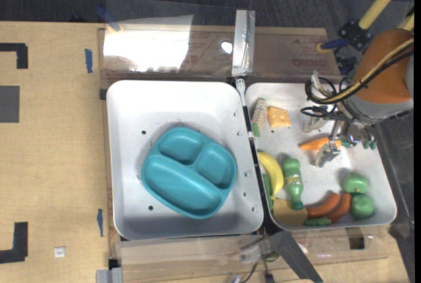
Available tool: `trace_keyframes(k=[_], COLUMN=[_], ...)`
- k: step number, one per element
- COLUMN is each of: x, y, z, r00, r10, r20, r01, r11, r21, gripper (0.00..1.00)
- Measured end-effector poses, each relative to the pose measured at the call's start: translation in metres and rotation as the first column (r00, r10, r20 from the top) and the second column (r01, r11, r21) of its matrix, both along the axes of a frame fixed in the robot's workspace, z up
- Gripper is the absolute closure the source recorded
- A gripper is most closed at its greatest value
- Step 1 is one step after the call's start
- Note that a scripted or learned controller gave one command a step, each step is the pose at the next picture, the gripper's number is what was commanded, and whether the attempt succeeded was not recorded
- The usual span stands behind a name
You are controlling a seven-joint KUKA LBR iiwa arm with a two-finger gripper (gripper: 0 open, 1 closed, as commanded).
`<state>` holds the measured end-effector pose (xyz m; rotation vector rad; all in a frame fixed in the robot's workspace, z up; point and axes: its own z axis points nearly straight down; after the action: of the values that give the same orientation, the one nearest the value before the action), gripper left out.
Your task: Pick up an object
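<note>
Carrot lies just left of the pincer, pointing across the bin

Standing over the bench, what matters is how the small orange carrot [314, 142] sits against the gripper [327, 155]. The arm [388, 74] comes in from the right side of the camera view and hangs its gripper low in the right bin [385, 173], toward that bin's upper right part. The carrot lies on the bin floor just beside the fingertips, on their left and a shade farther up the view, with its long axis running left to right across the bin, nearly level. I judge that a grasp would want the fingers closing across that axis, so a short shift to the left seems called for.

Whether the fingers are spread or drawn together I cannot tell; cables and metal parts crowd the tip. Nothing shows between them.

Other toy food lies nearer the bin's lower edge: a banana [271, 171], a green bottle [293, 181], a sausage [329, 205]. The left bin [125, 143] carries a teal divided plate [189, 171].
</note>
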<state>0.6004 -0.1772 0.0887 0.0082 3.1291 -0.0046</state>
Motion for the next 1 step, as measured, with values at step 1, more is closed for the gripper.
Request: trace_keyframes(k=[1], x=[0.0100], y=[0.0902], z=[0.0008], r00=[0.998], r10=[0.059], r20=[-0.001], r01=[-0.059], r11=[0.998], r21=[0.005], gripper=[0.00])
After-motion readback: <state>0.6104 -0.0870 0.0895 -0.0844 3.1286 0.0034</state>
